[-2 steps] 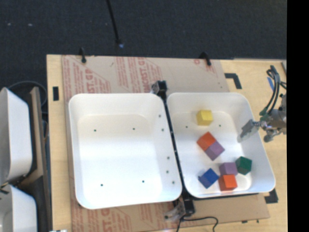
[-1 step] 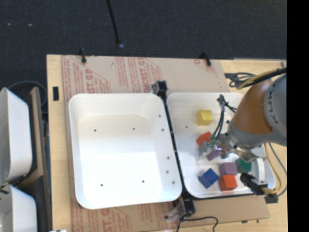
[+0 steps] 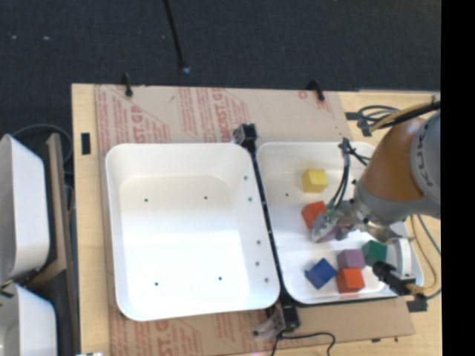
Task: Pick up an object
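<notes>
My arm (image 3: 401, 173) reaches in from the right over the right bin (image 3: 286, 162); my hand (image 3: 326, 230) is low inside that bin, its tips just beside the red block (image 3: 313, 212), at that block's lower right edge; whether my fingers are apart or together I cannot tell, for the wrist hides them, and I see nothing clearly caught between them. The yellow block (image 3: 315, 179) lies above the red one, apart from it, toward the far side of the bin; near the front wall sit the blue block (image 3: 320, 272), the orange block (image 3: 350, 279) just beside it, and the purple block (image 3: 351, 259) touching the orange one from behind; a green block (image 3: 375, 253) shows at the right, partly under my arm. The left bin (image 3: 185, 228) stands alongside on the table (image 3: 93, 221), the two rims meeting in the middle.
</notes>
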